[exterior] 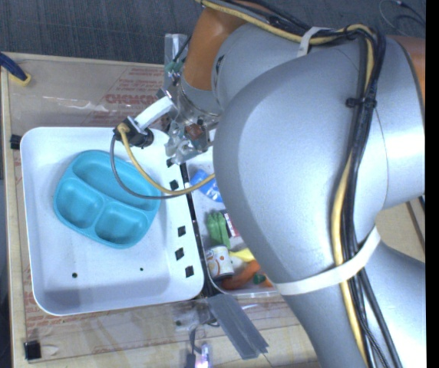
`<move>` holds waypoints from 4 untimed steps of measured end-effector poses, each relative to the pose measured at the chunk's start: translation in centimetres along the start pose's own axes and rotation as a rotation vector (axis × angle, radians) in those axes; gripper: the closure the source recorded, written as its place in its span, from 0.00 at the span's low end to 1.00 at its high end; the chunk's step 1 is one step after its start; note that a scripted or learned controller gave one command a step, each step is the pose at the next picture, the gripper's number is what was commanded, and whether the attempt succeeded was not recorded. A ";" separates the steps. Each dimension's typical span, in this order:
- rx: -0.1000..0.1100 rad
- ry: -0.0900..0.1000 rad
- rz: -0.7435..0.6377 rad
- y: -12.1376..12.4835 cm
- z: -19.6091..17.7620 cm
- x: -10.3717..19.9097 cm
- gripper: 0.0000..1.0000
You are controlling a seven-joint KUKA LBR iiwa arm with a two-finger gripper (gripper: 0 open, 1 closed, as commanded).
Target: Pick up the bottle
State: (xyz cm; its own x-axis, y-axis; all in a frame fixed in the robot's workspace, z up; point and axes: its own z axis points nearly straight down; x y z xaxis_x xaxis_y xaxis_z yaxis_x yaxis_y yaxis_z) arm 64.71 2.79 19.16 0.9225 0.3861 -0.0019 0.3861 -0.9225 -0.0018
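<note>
My gripper [183, 140] hangs over the wall between the two bins, near their far end, below the orange wrist band [204, 44]. Just under it, in the right bin, lies a blue and white item [204, 184] that may be the bottle; the arm hides most of it. Whether anything is in the gripper's grasp cannot be made out from this angle.
A blue divided plate [106, 199] lies in the left bin [58, 282]. The right bin's visible strip holds a green item [218, 225], a small white can [219, 261] and an orange piece [242, 277]. The grey arm [311, 167] covers the remainder of that bin. A yellow cable [131, 167] loops over the plate.
</note>
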 end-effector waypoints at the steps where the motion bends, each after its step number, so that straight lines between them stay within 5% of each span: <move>1: 0.001 -0.002 0.077 -4.3 0.1 -0.4 1.00; 2: -0.001 0.000 0.184 -1.5 -4.5 -3.0 1.00; 3: 0.000 -0.001 0.170 -9.6 -1.2 -4.2 1.00; 4: 0.003 -0.001 0.170 -8.1 -3.9 -8.4 1.00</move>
State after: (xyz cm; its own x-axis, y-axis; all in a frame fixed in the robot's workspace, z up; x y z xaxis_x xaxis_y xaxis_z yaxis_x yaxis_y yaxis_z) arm 53.84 6.97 23.10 0.9744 0.2248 -0.0037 0.2248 -0.9744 -0.0044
